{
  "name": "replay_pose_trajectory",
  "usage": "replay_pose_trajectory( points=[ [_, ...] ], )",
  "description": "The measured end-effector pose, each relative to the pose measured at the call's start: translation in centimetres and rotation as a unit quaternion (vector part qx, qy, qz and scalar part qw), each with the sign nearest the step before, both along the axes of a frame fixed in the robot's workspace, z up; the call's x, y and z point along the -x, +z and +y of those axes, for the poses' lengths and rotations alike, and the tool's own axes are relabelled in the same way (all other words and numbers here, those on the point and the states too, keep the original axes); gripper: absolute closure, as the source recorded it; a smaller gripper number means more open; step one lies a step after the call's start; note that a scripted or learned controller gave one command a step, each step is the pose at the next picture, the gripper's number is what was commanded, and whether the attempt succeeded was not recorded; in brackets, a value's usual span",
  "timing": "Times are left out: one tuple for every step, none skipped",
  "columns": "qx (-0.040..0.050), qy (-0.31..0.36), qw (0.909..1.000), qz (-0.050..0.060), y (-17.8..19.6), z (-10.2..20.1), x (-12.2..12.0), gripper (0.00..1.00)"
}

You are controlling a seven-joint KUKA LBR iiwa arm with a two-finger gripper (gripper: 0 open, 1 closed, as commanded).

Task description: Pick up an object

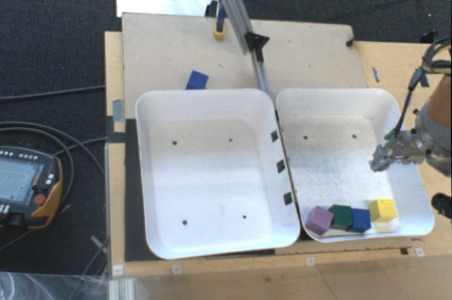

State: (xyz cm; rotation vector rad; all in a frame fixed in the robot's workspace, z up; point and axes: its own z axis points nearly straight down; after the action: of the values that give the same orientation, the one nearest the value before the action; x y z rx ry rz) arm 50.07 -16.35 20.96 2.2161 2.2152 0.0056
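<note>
Arm [439,115] cut off by right frame edge; gripper [381,159] blurred, finger state indiscernible. Teach pendant [25,186] cropped at left edge. Green block [341,215] partly hidden behind blue block [360,220].

robot lab | teach pendant [25,186] and cables on dark carpet | bench [282,51] with white bins [205,104]

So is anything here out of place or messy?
One blue block lies on the bench behind the left bin, outside both bins. The other blocks sit huddled in the right bin's near corner.
</note>
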Motion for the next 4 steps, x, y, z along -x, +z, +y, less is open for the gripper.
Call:
replay_pose_trajectory(
  points=[
    [-0.0025,0.005,1.0000,0.004,-6.7,3.4,-7.6,1.00],
    [-0.0020,-0.002,1.0000,0.007,-12.1,-0.7,1.6,1.00],
    [-0.0005,0.005,1.0000,-0.001,-11.8,-0.5,-7.3,1.00],
    [-0.0011,-0.002,1.0000,0.006,-12.0,-3.3,0.9,1.00]
  ],
)
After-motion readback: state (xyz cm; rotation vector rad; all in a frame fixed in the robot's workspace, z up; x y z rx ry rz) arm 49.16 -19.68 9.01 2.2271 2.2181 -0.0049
